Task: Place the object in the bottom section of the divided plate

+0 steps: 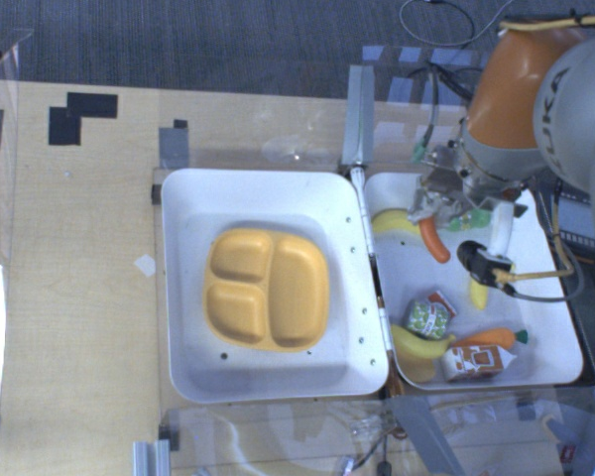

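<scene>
Crowding right bin (572, 365), bananas (416, 345), carrot (486, 339), sausage (434, 240), carton (473, 363)

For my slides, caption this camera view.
Gripper over the right bin of toy food; yellow divided plate in the left bin.

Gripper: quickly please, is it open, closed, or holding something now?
Gripper: over the right bin, just above the sausage; open or closed cannot be told.

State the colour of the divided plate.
Yellow; the divided plate shows best in the camera view.
</scene>
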